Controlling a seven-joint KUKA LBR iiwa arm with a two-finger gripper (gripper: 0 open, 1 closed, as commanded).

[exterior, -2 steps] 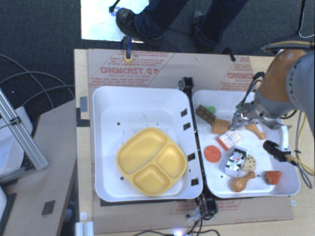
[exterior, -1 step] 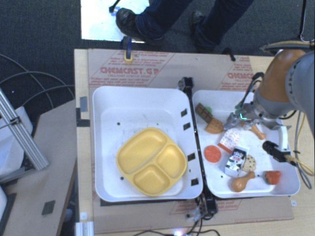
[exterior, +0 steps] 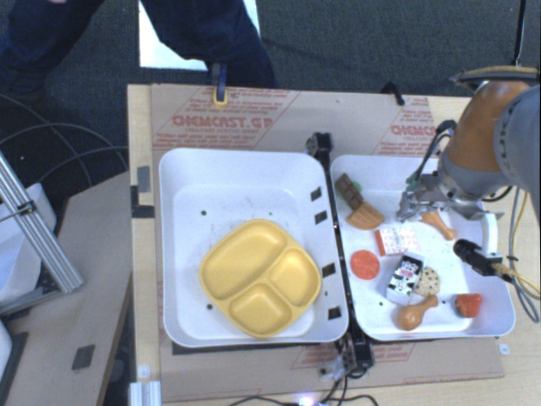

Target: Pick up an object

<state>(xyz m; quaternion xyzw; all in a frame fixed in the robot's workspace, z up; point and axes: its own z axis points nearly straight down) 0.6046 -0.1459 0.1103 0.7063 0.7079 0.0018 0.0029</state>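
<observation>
Target not fixed by the task; I take the nearest candidate, the red-and-white packet (exterior: pixel 397 241), lying flat in the right bin (exterior: pixel 499 315), just below and left of the gripper (exterior: pixel 412 207). It looks thin, roughly square, checked or striped in red on white, probably a toy food wrapper, and so flat that it would give the fingers little edge to bite. Beside it to the upper left sits an orange wedge (exterior: pixel 366 218) touching a brown bar (exterior: pixel 347 191); to the right, a tan drumstick (exterior: pixel 439 224) lies just under the wrist. Lower down: a red disc (exterior: pixel 365 265), a small black-and-white carton (exterior: pixel 405 279), a speckled cookie (exterior: pixel 428 281), a second drumstick (exterior: pixel 413 313), and a red block (exterior: pixel 468 304) near the bin's corner. I judge the drumstick by the wrist or the wedge to be the kinder grasps, being thicker. To do this well I would centre over one item, keep clear of its neighbours, and descend straight, since things sit close together here. The gripper hangs low over the bin's upper middle, and I cannot tell how it is set from this angle; nothing visibly held. The left bin (exterior: pixel 182 176) carries a yellow divided plate (exterior: pixel 260 279), well apart from the work.
</observation>
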